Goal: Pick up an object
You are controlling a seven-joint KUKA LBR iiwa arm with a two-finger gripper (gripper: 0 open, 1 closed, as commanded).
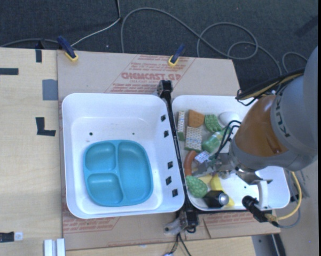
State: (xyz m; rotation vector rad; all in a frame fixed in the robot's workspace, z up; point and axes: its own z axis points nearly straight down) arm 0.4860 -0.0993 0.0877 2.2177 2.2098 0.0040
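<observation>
- From the camera above the bench: I am reaching in from the right, my grey arm (288, 127) with its orange band hanging over the right bin (280, 196).
- My gripper (211, 164) is sitting low among a heap of small things in that bin; my own wrist is covering it, so I cannot tell how my fingers are standing, nor whether anything is between them.
- The things I could pick up are lying crowded in the right bin's left half: an orange block (195, 118) and a green lump (212, 122) near the far wall, a speckled pad (193, 137) just below them, a red piece (188, 163) by the divider, a second green lump (195, 186) touching a yellow piece (216, 184), and a dark cylinder (218, 199) near the front wall.
- The left bin (75, 111) is holding a blue divided tray (118, 172), lying flat toward its front.
- Both bins are resting on a cardboard sheet (144, 76) held by two yellow clamps at its far edge.
</observation>
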